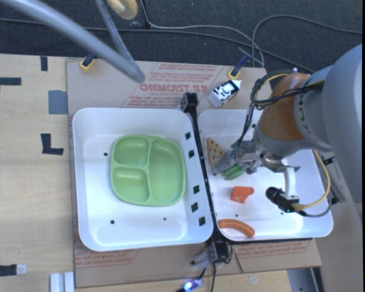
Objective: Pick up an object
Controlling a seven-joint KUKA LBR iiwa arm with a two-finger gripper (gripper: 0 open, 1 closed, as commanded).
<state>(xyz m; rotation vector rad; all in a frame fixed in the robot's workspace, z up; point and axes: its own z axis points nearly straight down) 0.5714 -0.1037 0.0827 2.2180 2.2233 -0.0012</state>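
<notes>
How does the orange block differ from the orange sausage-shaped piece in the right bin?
The orange block is short and chunky; the sausage-shaped piece is long, thin and slightly curved. The block lies mid-bin, below the tool; the sausage piece lies by the near wall of the right bin. Both are orange and lie loose on the floor.

Pale green plate [148, 169] (white bin [85, 181]), orange block [241, 193], tan dotted wedge [216, 151].

The grey arm (orange band above the wrist) reaches in from the right, pincer [236, 163] lowered.
</notes>
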